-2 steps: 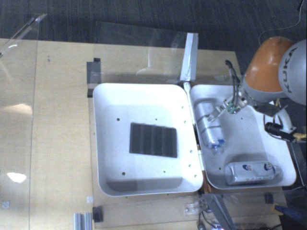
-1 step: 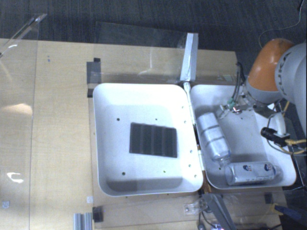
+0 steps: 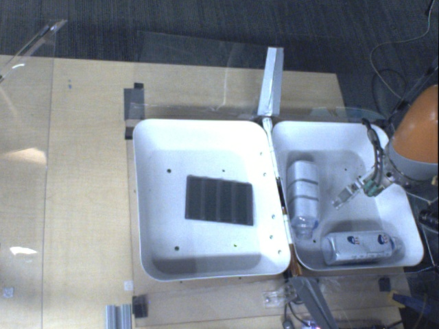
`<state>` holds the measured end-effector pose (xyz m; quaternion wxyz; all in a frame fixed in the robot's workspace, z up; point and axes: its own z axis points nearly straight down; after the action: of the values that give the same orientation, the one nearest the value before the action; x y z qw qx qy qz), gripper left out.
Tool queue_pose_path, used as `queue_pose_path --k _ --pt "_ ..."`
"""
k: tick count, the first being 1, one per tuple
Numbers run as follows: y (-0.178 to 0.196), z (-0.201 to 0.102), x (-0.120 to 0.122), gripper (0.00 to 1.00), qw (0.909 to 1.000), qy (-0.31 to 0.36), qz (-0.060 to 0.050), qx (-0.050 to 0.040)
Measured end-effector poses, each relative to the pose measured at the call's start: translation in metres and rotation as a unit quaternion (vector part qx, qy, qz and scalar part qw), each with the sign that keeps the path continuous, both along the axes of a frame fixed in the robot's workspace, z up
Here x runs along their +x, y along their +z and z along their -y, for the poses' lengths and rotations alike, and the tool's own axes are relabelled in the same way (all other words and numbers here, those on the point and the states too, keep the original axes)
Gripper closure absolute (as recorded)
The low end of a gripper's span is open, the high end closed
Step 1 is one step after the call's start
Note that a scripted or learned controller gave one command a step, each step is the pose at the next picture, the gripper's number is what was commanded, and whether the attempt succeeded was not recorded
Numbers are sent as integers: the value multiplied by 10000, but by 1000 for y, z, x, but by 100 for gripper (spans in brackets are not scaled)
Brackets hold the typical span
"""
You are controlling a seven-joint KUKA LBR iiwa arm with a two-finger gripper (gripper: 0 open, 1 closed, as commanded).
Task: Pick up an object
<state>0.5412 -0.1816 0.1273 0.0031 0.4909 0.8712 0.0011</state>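
Grey arm with orange band enters from right; tool (image 3: 351, 192) hovers over right bin (image 3: 341, 130), slim fingers pointing left, nothing seen between them; how far open cannot tell. Clear plastic bottle (image 3: 302, 196) lies lengthwise along bin's left wall, cap toward near edge. Silver pouch (image 3: 359, 247) rests along near wall. Left bin (image 3: 154, 142) holds dark ribbed pad (image 3: 219, 200). Both bins on wooden table (image 3: 82, 184).

Two white bins share a pale wooden worktop (image 3: 75, 184).

The left bin (image 3: 154, 252) and the right bin (image 3: 405, 252) sit side by side, rims touching, toward the worktop's right end. Small black brackets (image 3: 139, 307) rest near the left bin's corners, and a clear panel (image 3: 27, 115) covers the worktop's left part.
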Motion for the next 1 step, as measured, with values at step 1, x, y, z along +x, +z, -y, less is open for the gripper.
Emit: queue_pose_path --k 1 --pt "12 -1 3 100 10000 2 41 -2"
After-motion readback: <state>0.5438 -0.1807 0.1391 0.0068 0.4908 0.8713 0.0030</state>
